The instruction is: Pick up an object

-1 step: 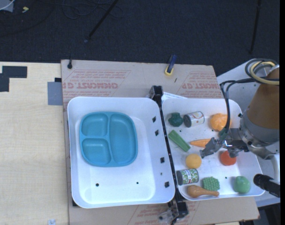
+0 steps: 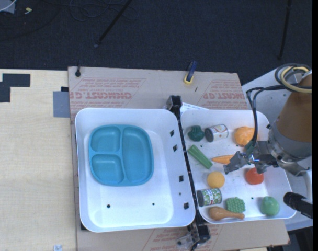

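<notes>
Two shallow white bins sit side by side on a cardboard-covered bench. The left bin [image 2: 96, 213] holds a blue divided plate [image 2: 121, 155], lying flat toward its far left part. The right bin [image 2: 263, 120] is scattered with toy food. Along its far side lie a dark green lump [image 2: 195, 134], a small tin on its side [image 2: 217, 133] and an orange fruit [image 2: 243, 135]. Nearer the middle are a long green vegetable [image 2: 200, 156], a carrot [image 2: 222, 159] and a small yellow-orange ball [image 2: 215, 180]. Along the near side are a green-labelled can [image 2: 209, 196], a tan pear-shaped piece [image 2: 225, 213], a bumpy green piece [image 2: 235, 204] and a smooth green ball [image 2: 270, 206].

The grey arm reaches in from the right. Its gripper [image 2: 242, 162] hangs low over the right bin, just right of the carrot, with a red tomato-like piece [image 2: 254, 177] just beside it on the near side. Whether the claw is released or clenched I cannot tell.
</notes>
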Robot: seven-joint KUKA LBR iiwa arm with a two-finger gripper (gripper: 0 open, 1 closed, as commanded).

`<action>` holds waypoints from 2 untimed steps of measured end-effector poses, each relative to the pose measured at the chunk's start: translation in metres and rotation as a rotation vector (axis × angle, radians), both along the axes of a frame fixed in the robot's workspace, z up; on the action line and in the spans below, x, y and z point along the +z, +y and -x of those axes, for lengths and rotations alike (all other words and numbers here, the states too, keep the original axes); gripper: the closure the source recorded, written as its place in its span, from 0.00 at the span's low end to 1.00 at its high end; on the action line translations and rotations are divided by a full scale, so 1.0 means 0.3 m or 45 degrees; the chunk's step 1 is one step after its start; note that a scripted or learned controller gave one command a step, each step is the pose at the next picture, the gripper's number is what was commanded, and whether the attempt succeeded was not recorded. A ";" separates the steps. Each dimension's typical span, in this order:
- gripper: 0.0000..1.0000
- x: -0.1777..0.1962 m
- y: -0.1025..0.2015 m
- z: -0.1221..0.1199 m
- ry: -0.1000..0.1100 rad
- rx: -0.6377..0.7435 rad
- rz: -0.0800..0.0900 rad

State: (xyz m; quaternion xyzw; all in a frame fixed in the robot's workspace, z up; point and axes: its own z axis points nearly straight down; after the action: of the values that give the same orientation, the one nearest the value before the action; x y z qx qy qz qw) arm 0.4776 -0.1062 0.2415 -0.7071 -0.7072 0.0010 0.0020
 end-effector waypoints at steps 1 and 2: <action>0.00 -0.181 0.018 0.032 0.004 0.001 -0.001; 0.00 -0.374 0.012 0.064 0.004 -0.001 -0.001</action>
State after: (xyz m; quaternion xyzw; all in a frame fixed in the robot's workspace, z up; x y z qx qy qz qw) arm 0.4584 -0.1025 0.1294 -0.7073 -0.7069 0.0017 0.0035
